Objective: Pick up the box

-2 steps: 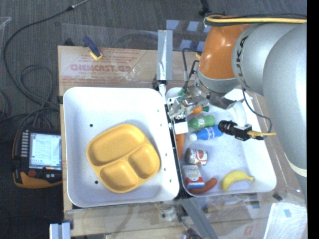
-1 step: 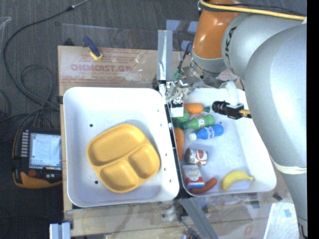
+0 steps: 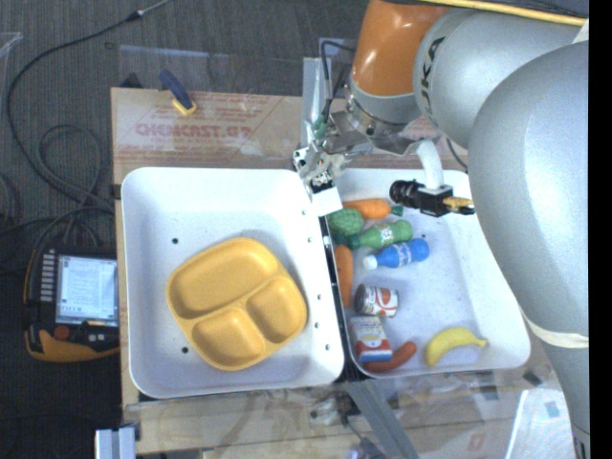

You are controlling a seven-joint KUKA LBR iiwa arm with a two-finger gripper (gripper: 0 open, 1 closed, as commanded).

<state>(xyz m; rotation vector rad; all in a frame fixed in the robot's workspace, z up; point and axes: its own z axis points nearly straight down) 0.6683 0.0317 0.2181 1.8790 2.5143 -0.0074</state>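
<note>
Two white bins side by side: the left bin (image 3: 153, 208) holds a yellow divided tray (image 3: 237, 301); the right bin (image 3: 492, 295) holds a banana (image 3: 453, 343), a blue bottle (image 3: 402, 253), a green bottle (image 3: 382, 234), a carrot (image 3: 343, 277), a can (image 3: 376, 300) and the box (image 3: 368, 339), which lies near the front wall beside a red sausage (image 3: 402, 354). One gripper (image 3: 318, 168), poised over the dividing rims at the bins' far end, well apart from the box; whether it is clenched or released cannot be told. Pick not yet begun: approach, grasp and lift all remain.

Yellow divided tray (image 3: 237, 301) in left bin (image 3: 153, 208), banana (image 3: 452, 343) in right
</note>
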